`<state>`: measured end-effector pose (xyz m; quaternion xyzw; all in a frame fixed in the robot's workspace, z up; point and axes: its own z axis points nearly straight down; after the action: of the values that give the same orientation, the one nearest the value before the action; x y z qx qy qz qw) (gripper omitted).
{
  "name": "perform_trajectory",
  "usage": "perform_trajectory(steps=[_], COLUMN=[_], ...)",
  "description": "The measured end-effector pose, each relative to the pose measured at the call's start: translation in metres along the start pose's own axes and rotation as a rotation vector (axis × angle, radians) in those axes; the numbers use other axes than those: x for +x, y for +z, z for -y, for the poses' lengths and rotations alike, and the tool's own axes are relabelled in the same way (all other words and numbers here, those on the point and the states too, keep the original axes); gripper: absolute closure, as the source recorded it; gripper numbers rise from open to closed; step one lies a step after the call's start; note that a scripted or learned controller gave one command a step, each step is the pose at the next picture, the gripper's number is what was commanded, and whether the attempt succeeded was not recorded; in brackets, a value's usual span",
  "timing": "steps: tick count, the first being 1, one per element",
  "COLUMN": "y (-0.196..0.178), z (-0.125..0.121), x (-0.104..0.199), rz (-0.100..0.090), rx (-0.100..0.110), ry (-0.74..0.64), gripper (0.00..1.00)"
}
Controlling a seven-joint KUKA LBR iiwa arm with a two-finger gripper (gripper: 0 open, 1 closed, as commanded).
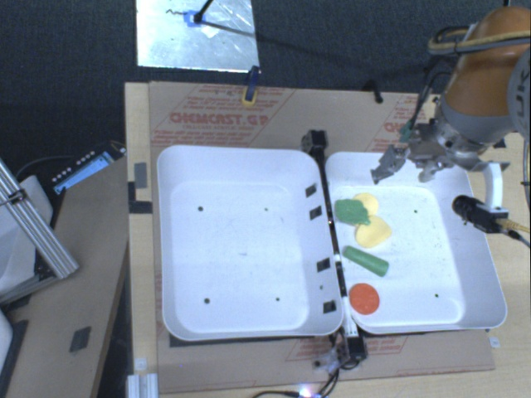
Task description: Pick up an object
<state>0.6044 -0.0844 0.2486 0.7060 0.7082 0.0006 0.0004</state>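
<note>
Lowest in the frame among the objects, a round flat orange-red disc (364, 298) lies in the right-hand shallow white plastic bin (473, 293), close to the bin's near-left corner and next to the black clips that run along the seam between the bins. Just above it, a short green cylinder (366, 260) lies on a slant, apart from the disc. Further up, a rounded pale yellow lump (374, 232) sits near the cylinder's upper end. A leafy dark green piece (352, 212) lies just beside and above the lump, with a second small yellow piece (366, 201) at its upper right edge, touching or overlapping it; which one lies on top cannot be told. All five objects cluster along the left side of the right bin.

Left-hand shallow white plastic bin (241, 243): only small dark specks on its floor.

Both bins rest on a brown printed cardboard sheet (224, 114).

Arm: the grey arm with its orange band (498, 27) enters from the upper right. The two-finger gripper (408, 166) hangs above the far edge of the right bin, up and to the right of the yellow and green cluster and clear of it. Its fingers stand spread apart, nothing between them.
</note>
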Motion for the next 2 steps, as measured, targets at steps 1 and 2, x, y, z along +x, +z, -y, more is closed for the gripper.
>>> perform_trajectory(steps=[1,2], y=[-0.011,-0.061], z=[-0.001,-0.048], x=[0.0,-0.012], rz=[0.0,0.002], rx=[-0.003,-0.009], ry=[-0.002,-0.003], gripper=[1.0,1.0])
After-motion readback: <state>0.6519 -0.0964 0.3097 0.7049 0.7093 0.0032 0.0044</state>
